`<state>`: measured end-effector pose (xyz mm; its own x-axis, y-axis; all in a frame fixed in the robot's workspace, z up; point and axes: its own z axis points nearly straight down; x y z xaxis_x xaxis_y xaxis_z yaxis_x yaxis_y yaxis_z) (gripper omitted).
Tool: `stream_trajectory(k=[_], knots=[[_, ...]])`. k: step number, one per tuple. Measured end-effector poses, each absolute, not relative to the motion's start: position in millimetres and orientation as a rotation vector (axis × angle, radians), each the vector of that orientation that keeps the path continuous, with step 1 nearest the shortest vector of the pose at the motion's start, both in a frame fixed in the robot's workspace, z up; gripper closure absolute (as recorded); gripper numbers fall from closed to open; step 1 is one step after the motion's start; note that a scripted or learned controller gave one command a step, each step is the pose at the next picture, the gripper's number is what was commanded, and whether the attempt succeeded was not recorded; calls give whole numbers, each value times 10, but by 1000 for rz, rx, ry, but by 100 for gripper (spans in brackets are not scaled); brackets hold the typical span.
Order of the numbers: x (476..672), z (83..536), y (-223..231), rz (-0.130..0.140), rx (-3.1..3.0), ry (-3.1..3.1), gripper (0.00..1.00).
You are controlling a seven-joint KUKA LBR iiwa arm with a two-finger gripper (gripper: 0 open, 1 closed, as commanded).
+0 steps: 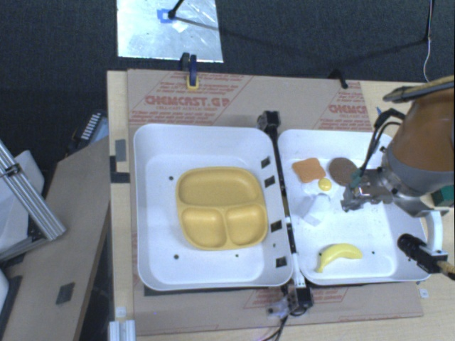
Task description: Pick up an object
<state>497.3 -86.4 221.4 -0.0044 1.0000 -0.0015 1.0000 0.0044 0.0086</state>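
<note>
In the right bin [377, 272] lie an orange slab [308, 169], a brown disc [342, 169], a small yellow ball [325, 185], a yellow banana [338, 255] near the front wall, and a pale white piece [311, 206] that barely stands out from the floor. My gripper [355, 197] hangs over the middle of this bin, just right of the yellow ball and below the brown disc. Nothing shows between its tips.
The left bin [153, 219] holds a yellow three-compartment plate [220, 206]. A black divider with clips [277, 190] runs between the bins. The arm's orange and grey body [423, 148] covers the right bin's far right part.
</note>
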Motion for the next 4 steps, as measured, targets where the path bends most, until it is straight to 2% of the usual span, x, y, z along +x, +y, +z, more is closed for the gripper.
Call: stream_trajectory(k=[1,2,3,4], knots=[[4990,2577,-867,5,2213,2223,100],[5067,2476,-350,3,2212,2232,100],[5053,2331,194,3,2213,2233,100],[5033,2407,706,4,2212,2233,100]])
